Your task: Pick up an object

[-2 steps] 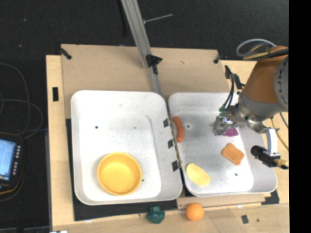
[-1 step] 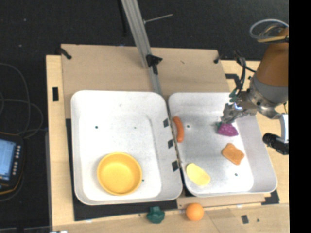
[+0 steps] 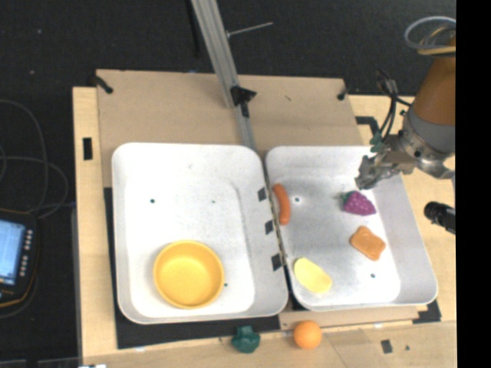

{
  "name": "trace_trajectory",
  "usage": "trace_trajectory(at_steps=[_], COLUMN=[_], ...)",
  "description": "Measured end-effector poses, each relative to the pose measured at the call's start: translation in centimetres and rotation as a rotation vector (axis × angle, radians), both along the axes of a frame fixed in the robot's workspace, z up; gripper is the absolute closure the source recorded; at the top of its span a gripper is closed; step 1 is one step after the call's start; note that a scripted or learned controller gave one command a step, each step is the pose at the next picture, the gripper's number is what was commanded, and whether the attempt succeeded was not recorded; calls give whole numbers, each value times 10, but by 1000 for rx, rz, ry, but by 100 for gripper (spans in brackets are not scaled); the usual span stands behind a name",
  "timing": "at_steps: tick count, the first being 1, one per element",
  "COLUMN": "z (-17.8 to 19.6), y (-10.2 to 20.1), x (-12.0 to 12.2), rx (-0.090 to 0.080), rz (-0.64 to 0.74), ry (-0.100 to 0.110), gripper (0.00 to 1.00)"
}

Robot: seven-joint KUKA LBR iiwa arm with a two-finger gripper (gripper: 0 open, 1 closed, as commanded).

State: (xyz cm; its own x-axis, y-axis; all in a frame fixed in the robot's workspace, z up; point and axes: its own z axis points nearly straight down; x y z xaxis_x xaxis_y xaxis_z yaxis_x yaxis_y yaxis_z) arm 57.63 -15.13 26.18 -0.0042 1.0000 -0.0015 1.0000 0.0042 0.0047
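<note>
Purple grapes (image 3: 359, 203) just below gripper (image 3: 368, 176)

No words, numbers or labels are showing clearly enough to read. The handheld screen (image 3: 9, 253) at the left edge is glowing, but its content is blurring out.

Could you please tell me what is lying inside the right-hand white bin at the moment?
The right bin holds an orange sausage, purple grapes, an orange block and a yellow piece. The gripper covers some floor.
</note>
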Motion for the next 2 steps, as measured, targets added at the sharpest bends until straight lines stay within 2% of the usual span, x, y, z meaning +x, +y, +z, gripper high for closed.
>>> trace_trajectory(at_steps=[2], z=[-20], y=[113], x=[9], rx=[2], rz=[2], ry=[6], gripper=[100])
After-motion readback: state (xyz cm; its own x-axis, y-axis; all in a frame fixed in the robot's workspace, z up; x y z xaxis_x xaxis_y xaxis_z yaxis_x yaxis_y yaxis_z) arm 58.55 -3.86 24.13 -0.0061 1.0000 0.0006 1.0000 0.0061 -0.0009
